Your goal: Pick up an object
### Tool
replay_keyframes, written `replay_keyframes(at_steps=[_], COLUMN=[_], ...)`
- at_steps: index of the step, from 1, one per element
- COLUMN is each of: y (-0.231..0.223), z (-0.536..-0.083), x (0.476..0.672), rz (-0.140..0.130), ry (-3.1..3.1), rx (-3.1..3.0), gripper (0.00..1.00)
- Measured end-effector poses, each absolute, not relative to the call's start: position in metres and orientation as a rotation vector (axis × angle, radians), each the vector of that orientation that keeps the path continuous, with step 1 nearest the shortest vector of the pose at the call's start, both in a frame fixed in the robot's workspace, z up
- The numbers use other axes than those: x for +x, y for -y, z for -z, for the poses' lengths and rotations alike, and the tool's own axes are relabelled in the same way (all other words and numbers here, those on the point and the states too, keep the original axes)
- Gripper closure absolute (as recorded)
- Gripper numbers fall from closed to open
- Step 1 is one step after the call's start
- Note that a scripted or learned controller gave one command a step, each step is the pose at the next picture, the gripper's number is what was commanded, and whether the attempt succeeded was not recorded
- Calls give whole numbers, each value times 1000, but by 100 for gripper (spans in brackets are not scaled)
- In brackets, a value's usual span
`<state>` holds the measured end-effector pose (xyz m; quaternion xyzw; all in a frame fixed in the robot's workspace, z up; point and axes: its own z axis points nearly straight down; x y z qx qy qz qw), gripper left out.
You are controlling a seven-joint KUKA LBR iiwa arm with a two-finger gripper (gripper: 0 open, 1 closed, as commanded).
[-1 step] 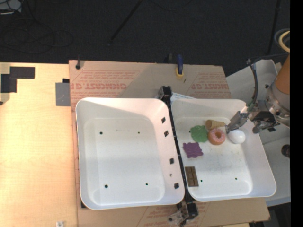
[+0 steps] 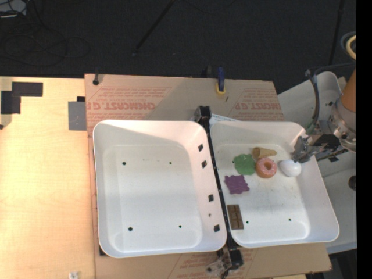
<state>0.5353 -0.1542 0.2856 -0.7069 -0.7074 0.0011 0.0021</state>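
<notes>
Here we saw the gripper (image 2: 303,150) just above the white ball (image 2: 290,168), but we could not tell its opening.

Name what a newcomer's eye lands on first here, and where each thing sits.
A bright cluster in the right bin: a pink donut, a green piece left of it, a purple piece below. A white ball lies right of the donut, with the gripper just above it at the bin's right edge.

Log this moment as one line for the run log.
gripper: right bin's right edge, holding nothing | nearest: white ball | also there: donut, green piece, purple piece, cone
</notes>
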Motion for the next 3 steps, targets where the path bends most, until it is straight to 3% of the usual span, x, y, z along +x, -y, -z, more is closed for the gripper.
replay_keyframes(at_steps=[1,3], y=[184,187], z=[-216,-238], x=[480,482], rz=[-6,-4], ry=[2215,2211], rx=[-2218,-2226], gripper=[100,100])
